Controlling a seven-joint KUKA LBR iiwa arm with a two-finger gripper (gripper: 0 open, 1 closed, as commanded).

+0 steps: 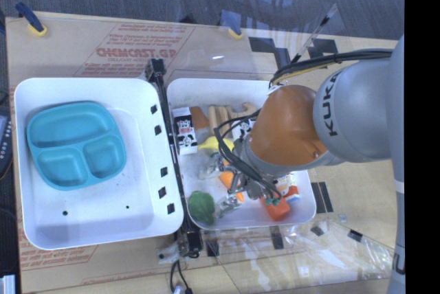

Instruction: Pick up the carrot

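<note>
Grey and orange, the arm's wrist [295, 128] is seen looming over the right bin [180, 97], with the gripper [237, 183] lowered among the clutter at that bin's near side. An orange piece taken to be the carrot [226, 179] is glimpsed just beside the gripper, partly masked by cables and metalwork; whether it is touched cannot be told. Whether the hand is open or closed on anything cannot be told either, since its tip is hidden under the wrist.

A green ball-like item [201, 206] lies near the bin's front corner, a red-orange block [278, 209] at the front wall, and wooden pieces [218, 116] toward the back. The blue divided tray [74, 143] sits alone in the left bin [89, 227].

For a clean pick, it is judged that the carrot should be straddled across its narrow width, the neighbouring toys kept out of the closing path, and the lift made straight up so that nothing is dragged against the bin wall.
</note>
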